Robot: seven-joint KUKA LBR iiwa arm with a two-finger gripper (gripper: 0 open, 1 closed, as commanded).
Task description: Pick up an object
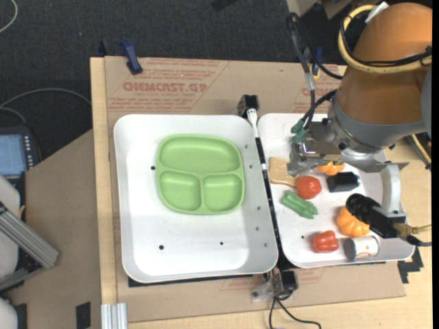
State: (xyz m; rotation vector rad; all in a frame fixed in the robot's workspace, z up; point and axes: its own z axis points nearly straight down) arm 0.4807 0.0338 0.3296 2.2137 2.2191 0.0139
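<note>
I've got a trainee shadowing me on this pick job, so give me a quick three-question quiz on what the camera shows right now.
1. True or false: the green divided plate lies in the same bin as the toy foods.
2. Multiple choice: the end effector hangs over which bin? A) the left bin B) the right bin C) neither
3. Fill in: the round red tomato sits just above the ____ coloured pepper in the view.

Key:
1. False; the plate is alone in the left bin, the foods are in the right one.
2. B
3. green
</note>
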